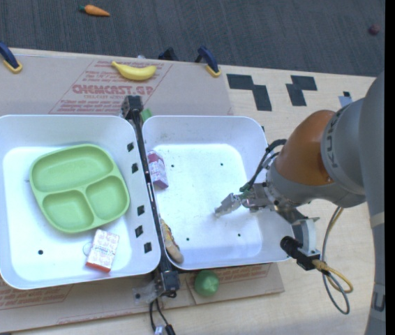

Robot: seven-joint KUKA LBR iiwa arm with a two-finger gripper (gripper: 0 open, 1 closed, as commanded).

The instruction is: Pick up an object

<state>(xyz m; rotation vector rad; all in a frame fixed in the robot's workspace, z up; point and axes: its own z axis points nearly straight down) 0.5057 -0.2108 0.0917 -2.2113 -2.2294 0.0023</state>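
My gripper [227, 206] sits low over the floor of the right bin [204, 128], right of its middle, and the orange-banded wrist [309, 159] comes in over the bin's right wall. No object is seen in the gripper. A purple-and-white packet [157, 169] lies against the right bin's left wall, well to the left of the gripper. A tan, peanut-shaped item [170, 243] rests in the same bin's front left corner.
The left bin [2, 138] holds a green divided plate [79, 185] and a small red-and-white box [102, 250]. A banana [135, 69] lies on the cardboard behind the bins. A green ball [206, 282] sits in front of the right bin. Blue clamps [209, 60] grip the board's edge.
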